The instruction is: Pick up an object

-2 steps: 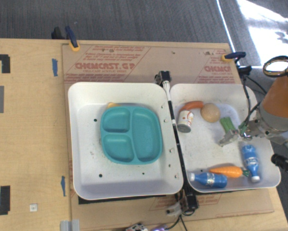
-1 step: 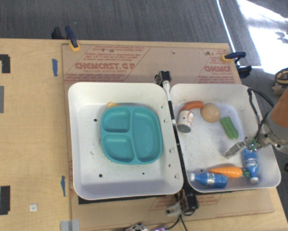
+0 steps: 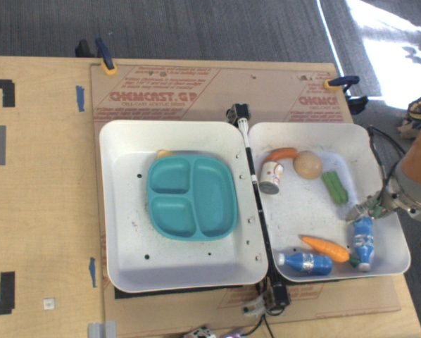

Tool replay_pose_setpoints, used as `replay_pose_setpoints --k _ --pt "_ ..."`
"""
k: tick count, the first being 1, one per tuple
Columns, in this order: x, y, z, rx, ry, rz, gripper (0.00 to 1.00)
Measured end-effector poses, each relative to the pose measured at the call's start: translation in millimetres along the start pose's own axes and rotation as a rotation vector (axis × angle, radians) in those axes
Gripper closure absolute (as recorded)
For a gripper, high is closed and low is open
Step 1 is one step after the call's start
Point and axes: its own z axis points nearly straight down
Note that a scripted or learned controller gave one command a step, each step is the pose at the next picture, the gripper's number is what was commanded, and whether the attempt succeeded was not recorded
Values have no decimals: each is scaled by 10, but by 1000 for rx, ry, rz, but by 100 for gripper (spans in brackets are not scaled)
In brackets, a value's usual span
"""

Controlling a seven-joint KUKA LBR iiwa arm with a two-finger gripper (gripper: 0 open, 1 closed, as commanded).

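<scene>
- My bench sits in even, fairly bright light, colours a little washed.
- Beyond the right bin, a hard sunlit patch on the grey floor is blown out white.
- The teal tray throws only a faint shadow.
- Everything looks slightly soft; my arm, beside that bin, is blurred.

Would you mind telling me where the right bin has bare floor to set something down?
Right bin: bare floor in the middle, bordered by can, green vegetable and carrot. Crowded along the front edge around both bottles.
</scene>
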Motion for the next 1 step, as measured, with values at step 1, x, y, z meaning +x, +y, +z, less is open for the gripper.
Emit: replay_pose_setpoints --k 1 --pt "637 123 -352 13 5 -89 100"
